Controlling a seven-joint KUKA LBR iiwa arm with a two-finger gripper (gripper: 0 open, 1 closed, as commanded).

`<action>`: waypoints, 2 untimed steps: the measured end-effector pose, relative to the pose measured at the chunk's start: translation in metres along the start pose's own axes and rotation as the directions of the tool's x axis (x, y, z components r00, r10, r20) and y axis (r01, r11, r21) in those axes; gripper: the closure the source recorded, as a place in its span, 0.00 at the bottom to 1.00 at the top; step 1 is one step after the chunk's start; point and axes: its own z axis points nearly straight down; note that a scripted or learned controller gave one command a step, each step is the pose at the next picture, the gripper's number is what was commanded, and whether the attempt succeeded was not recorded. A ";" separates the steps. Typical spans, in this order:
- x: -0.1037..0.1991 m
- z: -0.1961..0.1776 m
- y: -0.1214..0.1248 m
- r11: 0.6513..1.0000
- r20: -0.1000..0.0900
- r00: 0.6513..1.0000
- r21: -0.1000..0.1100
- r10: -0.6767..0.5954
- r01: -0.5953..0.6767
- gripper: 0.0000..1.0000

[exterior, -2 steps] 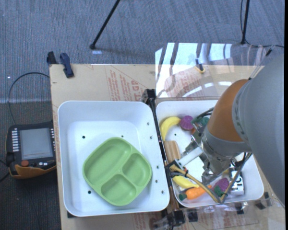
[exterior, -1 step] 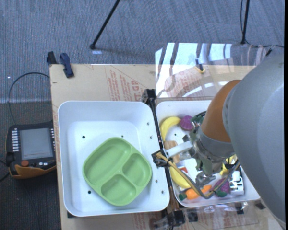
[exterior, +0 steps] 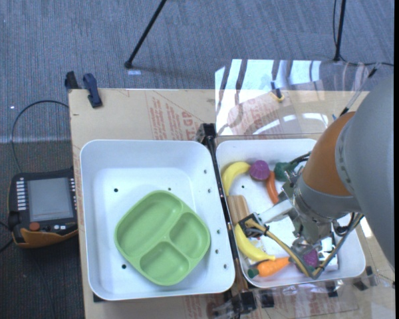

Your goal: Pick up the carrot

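- We log a teach pendant [exterior: 43, 207] on the floor at 9 o'clock from the bench, its screen up and a cable looping off above it.
- A blue clamp [exterior: 92, 89] sits on the bench's 10 o'clock corner.
- The left bin [exterior: 100, 165] holds a green divided plate [exterior: 163, 236], three compartments, lying slightly toward the bin's 5 o'clock side.
- The right bin [exterior: 292, 141] lies just beside the left one, and their rims meet along the middle seam.
- In the right bin, at its 10 o'clock, we see a yellow banana [exterior: 232, 173] curving along the wall; a purple round fruit [exterior: 259, 171] is touching its upper end on the 3 o'clock side.
- A tan block [exterior: 239, 208] lies against the bin's 9 o'clock wall; a second banana [exterior: 248, 246] runs down from it toward 6 o'clock.
- A thin orange-red item [exterior: 272, 188] lies just at 5 o'clock from the purple fruit, tilted; we cannot tell what it is.
- The carrot [exterior: 272, 267], orange with a green stub at its 9 o'clock end, lies near the bin's 6 o'clock wall, just beside the tip of the second banana.
- The gripper [exterior: 307, 244] hangs over the bin's 5 o'clock area, at 2 o'clock from the carrot and near it; yellow cabling trails round it, and a purple item [exterior: 309, 258] sits just under it.
- We cannot tell whether the gripper is released or clenched; the carrot lies apart from it, on the bin floor.
- The arm [exterior: 359, 171], grey with its orange band, covers the bin's 3 o'clock side.
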 end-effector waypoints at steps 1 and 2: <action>0.016 0.000 -0.052 0.954 0.000 0.954 0.001 -0.300 0.300 0.00; 0.014 0.000 -0.046 0.836 0.001 0.836 0.000 -0.549 0.549 0.00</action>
